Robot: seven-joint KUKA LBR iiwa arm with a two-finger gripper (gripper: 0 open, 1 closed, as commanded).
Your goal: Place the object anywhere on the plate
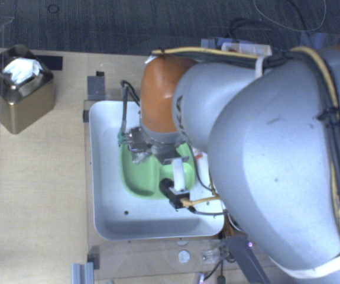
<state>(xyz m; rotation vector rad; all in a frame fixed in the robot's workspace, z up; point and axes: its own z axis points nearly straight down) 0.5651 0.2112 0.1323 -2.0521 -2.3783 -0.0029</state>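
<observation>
Fingers on the gripper [156,156], mid-frame over the round pale-green plate [135,181]: apart or together, cannot tell. The object is hidden, so its weight and hold-point are unjudgeable.

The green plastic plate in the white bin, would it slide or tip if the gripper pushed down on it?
The green plastic plate lies flat on the shallow white bin's smooth floor, so it probably slides readily. It looks thin and light. Pressing near its rim might tip it.

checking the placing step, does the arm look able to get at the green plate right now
Probably yes: the arm already hangs right over the green plate in the white bin, and nothing seems to stand between them, though its wrist hides much of the plate.
</observation>
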